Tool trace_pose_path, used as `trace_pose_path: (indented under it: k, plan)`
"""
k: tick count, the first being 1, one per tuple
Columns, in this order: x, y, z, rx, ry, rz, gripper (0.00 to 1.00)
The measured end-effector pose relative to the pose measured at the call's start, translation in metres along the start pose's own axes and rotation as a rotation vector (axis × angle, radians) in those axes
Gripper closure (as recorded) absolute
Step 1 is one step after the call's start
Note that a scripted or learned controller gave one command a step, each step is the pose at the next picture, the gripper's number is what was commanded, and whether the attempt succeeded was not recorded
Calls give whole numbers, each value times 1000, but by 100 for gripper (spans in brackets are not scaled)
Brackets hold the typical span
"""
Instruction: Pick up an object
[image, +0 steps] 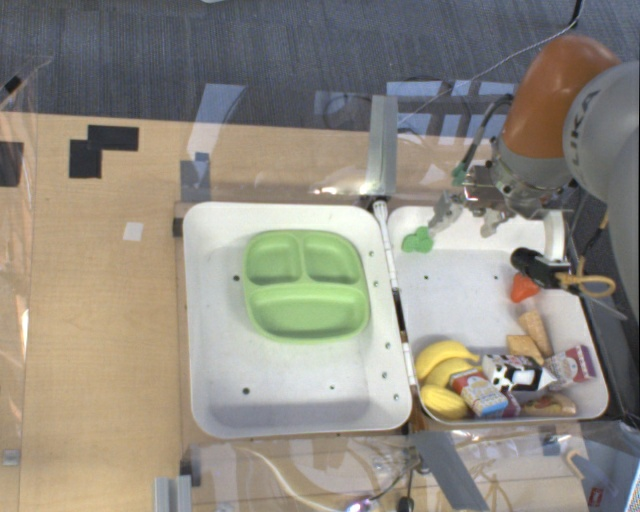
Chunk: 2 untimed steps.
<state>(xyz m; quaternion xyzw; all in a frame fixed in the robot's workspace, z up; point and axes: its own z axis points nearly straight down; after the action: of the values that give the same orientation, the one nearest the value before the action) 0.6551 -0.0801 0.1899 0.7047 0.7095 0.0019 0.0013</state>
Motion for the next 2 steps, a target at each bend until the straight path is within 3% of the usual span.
trace_pose_path:
  k: [1,2]
  plan:
    - [-13,15,101,-1,-1,51,0]
    - [-42,14,101,5,2,149,0]
